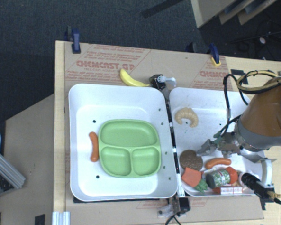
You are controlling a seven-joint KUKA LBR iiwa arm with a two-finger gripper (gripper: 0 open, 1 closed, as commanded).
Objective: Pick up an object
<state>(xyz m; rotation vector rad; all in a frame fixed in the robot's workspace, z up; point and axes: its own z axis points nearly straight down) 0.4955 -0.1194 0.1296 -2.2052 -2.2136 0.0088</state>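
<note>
Glossy green sectioned tray (129,147), rounded corners

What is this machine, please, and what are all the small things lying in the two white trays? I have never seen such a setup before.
It is a robot arm, grey with an orange band, reaching in from the right. One fixed camera looks down on the bench at a slant. The arm's job is to pick up an object.

The left bin holds a green divided plate and an orange sausage beside it. The right bin holds a croissant, a brown round patty, another sausage, a red-orange block and a small can. A banana lies outside, behind the left bin.

The claw is low over the right bin, near the sausage. I cannot see anything held in it.
</note>
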